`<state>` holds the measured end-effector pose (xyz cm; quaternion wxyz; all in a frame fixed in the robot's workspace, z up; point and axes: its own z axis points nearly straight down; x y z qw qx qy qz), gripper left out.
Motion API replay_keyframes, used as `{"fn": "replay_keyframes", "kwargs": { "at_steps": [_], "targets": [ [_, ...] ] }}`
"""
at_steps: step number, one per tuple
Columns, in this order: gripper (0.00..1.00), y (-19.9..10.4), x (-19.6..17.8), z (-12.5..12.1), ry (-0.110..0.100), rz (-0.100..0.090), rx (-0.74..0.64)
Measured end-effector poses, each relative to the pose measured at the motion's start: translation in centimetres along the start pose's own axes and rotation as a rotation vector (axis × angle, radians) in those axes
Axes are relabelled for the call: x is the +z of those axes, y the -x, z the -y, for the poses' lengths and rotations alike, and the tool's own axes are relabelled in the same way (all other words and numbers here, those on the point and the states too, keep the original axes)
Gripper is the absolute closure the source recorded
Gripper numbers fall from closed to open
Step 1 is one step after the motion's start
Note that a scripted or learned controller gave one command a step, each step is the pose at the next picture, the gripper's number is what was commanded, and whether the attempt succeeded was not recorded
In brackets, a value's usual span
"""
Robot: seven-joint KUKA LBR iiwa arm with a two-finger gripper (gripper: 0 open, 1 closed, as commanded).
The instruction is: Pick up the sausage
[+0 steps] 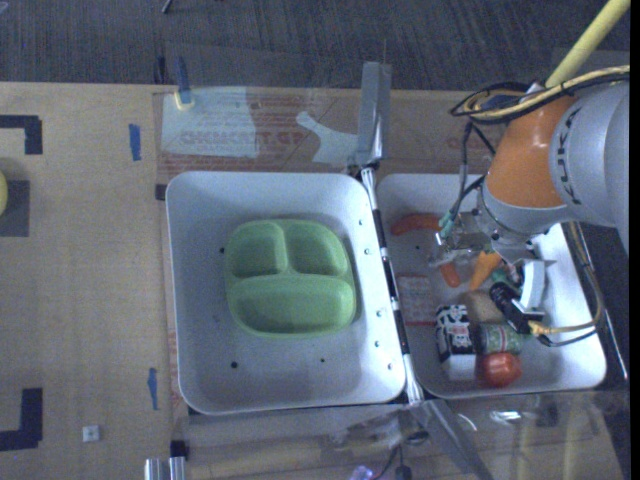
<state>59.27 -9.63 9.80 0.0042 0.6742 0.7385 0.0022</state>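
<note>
Tool (470,260) state unclear, can't tell. Long reddish-orange sausage (414,224) at its 10 o'clock; shift there, align along length, then descend.

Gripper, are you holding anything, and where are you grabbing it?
It cannot be told: the gripper hangs over the right bin, near the sausage, with its tips hidden among the toys.

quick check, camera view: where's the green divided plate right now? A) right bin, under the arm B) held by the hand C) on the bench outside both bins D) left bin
D. The green divided plate lies flat in the middle of the left bin, while the arm works over the right bin, where the small food items are.
</note>
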Motion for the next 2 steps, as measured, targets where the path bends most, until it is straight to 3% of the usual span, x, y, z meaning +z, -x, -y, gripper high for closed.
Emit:
{"fn": "replay_keyframes", "kwargs": {
  "at_steps": [1,2],
  "targets": [
    [1.0,-6.7,-15.7,-5.5,-0.004,-0.002,-0.202],
    [1.0,-6.8,-13.1,-4.8,-0.01,-0.004,-0.125]
  ]
}}
